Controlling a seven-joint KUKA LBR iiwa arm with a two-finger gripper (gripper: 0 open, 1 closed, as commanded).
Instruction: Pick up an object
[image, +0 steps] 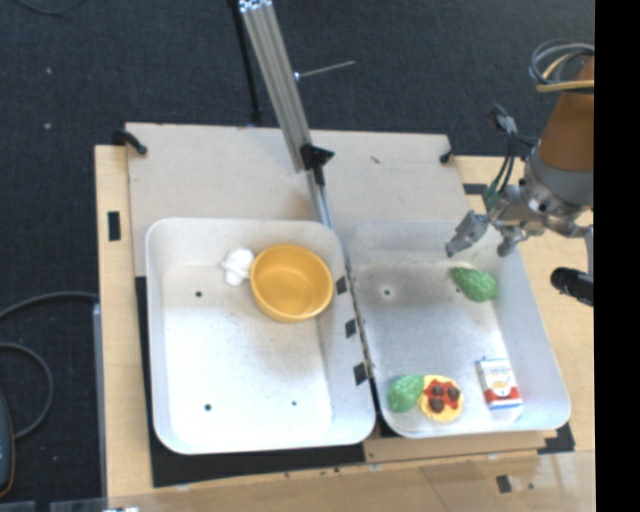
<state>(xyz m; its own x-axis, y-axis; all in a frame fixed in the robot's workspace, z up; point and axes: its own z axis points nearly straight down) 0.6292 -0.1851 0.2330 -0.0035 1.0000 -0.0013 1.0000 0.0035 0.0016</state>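
The tabletop (220, 175) carries two white bins side by side. In the left bin (200, 400), a yellow bowl (291, 282) sits far-centre with a small white object (238, 265) touching its left side. In the right bin (520, 330), the pincer (488, 238) hangs released with fingers spread and nothing between them, just beyond a green object (474, 283). Along the near edge lie a green lump (405, 392), a yellow-and-red toy (442, 397) and a small carton (498, 384).

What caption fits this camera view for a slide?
Open gripper hovers above a green object in the right bin; a yellow bowl sits in the left bin.
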